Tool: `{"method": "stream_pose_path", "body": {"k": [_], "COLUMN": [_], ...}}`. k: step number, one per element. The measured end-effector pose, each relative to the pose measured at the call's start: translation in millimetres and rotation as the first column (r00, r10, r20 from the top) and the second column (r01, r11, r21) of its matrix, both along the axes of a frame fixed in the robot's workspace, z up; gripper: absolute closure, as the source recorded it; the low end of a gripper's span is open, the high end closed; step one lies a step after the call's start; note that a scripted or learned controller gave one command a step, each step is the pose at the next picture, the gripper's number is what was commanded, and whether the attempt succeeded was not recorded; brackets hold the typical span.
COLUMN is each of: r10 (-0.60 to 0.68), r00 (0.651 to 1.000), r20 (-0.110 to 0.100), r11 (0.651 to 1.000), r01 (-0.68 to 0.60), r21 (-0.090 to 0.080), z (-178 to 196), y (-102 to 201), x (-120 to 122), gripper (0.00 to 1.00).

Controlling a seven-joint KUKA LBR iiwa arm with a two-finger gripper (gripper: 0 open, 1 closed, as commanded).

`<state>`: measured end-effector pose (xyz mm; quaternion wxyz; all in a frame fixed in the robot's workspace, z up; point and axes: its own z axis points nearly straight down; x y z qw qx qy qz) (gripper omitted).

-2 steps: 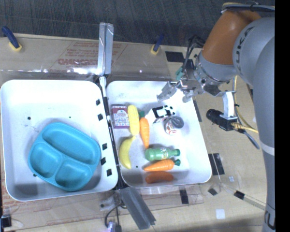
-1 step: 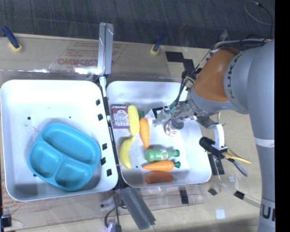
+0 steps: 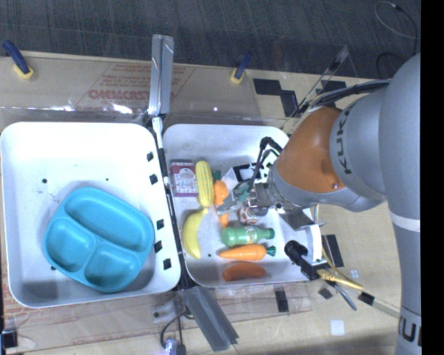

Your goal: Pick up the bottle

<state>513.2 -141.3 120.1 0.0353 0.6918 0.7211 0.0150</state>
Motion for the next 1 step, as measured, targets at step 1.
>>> {"method": "stream_pose_path", "body": {"k": [1], "r10": [-0.292], "r00": [0.956], "r20": [0.016], "r11": [0.956], "r01": [0.292], "r21": [0.023], "z": [-0.8], "y": [34.8], "x": [-14.1], "gripper": [0.0]}}
